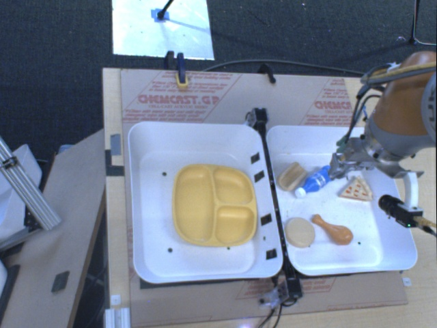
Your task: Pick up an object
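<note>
Two white bins sitting side by side on the table (116,115), left bin (147,149) and right bin (396,251), over a cardboard sheet (205,94) showing red print. Black clips (257,158) running along the seam between them. Blue and yellow clamp (180,70) gripping the sheet's far edge. Shiny square plate (143,19) lying on dark carpet (54,46) beyond the table. Aluminium rail (24,186) leaning in at the left. Black cable (300,65) trailing across the far edge.
</note>
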You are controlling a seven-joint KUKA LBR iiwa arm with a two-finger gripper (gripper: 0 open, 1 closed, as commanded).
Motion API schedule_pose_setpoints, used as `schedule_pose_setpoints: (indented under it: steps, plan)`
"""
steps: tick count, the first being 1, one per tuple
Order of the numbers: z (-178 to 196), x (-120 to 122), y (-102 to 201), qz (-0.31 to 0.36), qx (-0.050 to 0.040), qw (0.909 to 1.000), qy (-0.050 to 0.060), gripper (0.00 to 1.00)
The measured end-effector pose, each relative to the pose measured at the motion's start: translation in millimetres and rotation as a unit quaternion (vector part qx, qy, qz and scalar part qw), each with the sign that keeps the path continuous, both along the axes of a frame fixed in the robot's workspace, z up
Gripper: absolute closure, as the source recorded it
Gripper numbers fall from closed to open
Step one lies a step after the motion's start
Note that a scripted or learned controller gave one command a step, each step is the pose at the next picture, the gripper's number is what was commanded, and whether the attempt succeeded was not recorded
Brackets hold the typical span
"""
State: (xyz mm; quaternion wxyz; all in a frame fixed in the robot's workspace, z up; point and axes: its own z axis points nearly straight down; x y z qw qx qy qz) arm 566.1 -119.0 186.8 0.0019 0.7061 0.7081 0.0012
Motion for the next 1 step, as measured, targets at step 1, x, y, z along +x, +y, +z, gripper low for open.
schedule_pose_setpoints:
  steps: [1]
  plan:
    - [42.9, 2.4, 2.0, 0.001, 0.0001, 1.0, 0.0, 1.0]
